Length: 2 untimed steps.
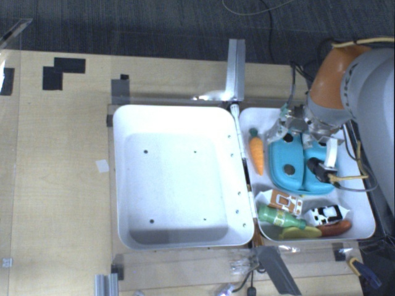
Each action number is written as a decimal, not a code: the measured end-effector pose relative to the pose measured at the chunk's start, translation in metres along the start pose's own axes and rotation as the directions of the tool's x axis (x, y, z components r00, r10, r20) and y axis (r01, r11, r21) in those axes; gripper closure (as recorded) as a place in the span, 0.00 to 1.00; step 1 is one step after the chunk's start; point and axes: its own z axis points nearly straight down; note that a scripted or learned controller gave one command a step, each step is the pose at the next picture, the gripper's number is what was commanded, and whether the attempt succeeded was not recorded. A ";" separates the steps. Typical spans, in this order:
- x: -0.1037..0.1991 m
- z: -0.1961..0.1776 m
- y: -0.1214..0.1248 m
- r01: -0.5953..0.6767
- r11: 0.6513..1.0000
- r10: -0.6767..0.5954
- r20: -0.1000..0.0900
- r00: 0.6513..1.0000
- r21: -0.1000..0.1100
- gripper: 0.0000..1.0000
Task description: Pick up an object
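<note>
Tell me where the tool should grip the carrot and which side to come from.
Grip the carrot across its orange body near the middle, coming straight down from above. It lies flat and lengthwise beside the right bin's left wall, green top toward the far end, so the fingers likely fit best closing across its narrow width.

A pale wood tabletop (pixel 55 184) fills most of the view, lit evenly from above. Black tape marks (pixel 62 71) sit near its far left corner, and a small pale tag (pixel 102 165) lies left of centre. Beyond the far edge runs dark carpet (pixel 123 5), where a thin cable (pixel 259 2) loops. A metal post (pixel 236 69) stands upright at the back.
</note>
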 end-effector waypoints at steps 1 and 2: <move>0.012 0.004 0.033 0.001 1.000 -0.001 0.015 1.000 0.027 0.00; 0.017 -0.005 0.038 0.012 1.000 -0.012 0.013 1.000 0.002 1.00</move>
